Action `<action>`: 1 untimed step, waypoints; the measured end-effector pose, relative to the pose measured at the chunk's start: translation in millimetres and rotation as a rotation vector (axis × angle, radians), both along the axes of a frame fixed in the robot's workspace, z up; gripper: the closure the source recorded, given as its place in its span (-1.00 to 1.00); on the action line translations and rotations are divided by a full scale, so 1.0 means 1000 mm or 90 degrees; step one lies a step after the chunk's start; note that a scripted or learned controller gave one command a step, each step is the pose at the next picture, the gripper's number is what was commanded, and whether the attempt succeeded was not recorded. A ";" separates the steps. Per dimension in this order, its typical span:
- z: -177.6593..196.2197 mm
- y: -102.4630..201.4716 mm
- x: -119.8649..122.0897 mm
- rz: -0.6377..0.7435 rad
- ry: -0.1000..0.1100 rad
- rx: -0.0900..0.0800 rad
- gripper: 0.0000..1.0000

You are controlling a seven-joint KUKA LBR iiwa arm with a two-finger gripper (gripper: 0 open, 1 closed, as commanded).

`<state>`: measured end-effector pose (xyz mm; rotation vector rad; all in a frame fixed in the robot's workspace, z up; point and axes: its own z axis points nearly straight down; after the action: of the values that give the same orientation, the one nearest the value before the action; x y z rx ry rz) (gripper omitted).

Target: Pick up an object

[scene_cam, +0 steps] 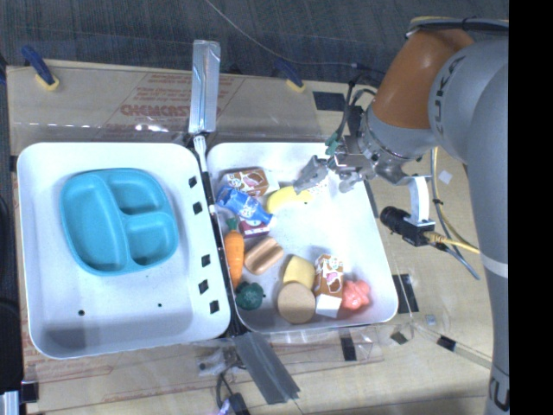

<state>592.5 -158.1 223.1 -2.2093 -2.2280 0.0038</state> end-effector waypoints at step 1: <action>-0.101 0.071 0.029 -0.020 0.005 0.001 -1.00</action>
<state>621.9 -87.4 122.0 -2.2402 -2.1877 0.0109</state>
